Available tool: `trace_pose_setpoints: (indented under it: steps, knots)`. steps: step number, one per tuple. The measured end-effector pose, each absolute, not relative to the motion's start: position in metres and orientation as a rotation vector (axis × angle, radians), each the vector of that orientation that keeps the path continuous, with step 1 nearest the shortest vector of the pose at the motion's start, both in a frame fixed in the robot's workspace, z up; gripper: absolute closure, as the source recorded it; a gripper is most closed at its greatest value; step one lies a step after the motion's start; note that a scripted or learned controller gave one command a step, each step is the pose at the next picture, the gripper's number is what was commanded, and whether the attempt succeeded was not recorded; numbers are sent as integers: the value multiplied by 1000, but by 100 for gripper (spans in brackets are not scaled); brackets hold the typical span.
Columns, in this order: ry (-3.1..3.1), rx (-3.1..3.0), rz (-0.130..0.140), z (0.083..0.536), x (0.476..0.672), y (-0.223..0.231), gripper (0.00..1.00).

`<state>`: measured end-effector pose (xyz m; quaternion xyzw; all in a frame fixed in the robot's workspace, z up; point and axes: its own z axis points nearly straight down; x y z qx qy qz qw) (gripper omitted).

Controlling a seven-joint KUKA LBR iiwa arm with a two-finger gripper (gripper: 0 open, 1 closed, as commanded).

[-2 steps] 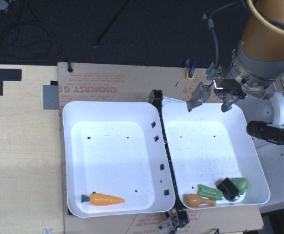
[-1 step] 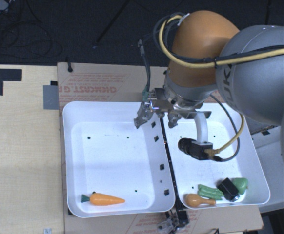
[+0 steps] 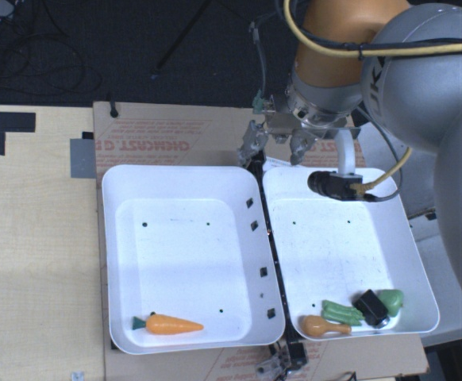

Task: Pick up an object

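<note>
Carrot first: an orange plastic toy carrot with a small green top (image 3: 171, 324) lies on its side at the near edge of the left shallow white plastic bin (image 3: 120, 213), at about seven o'clock on that bin's floor, its green end pointing toward nine o'clock. Beside it across the divider, the right shallow white plastic bin (image 3: 410, 236) holds a small cluster in its near corner, at about five o'clock. There a tan pear-shaped toy (image 3: 324, 326) lies nearest the front wall; just behind it sits a green bean-pod toy (image 3: 342, 312), touching or nearly touching a small black rectangular block (image 3: 371, 307), and a rounded light-green toy (image 3: 391, 298) rests against the block's far side. Both bins stand side by side on a brown cardboard sheet with red printing (image 3: 167, 137), which lies on the pale wooden surface (image 3: 32, 244).

Farther back, at the twelve o'clock rim of the right bin, hangs the grey metal two-finger end effector (image 3: 279, 148), over the far end of the seam between the bins. Whether its fingers are apart or together cannot be told from this slant; nothing is seen between them. Above it rises the orange band and grey body of the arm (image 3: 350, 30). All the toys lie well apart from the end effector, at the opposite, near ends of the bins.
</note>
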<state>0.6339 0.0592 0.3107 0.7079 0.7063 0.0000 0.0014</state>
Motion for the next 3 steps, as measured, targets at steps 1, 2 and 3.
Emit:
trace_pose_setpoints:
  steps: [1, 2, 3]
  knots:
    - [2223, 2227, -12, 232, 643, 46, 0]
    - [2214, 2219, 8, 345, 637, 17, 0]
    - [2234, 2224, -17, 177, 641, 72, 0]
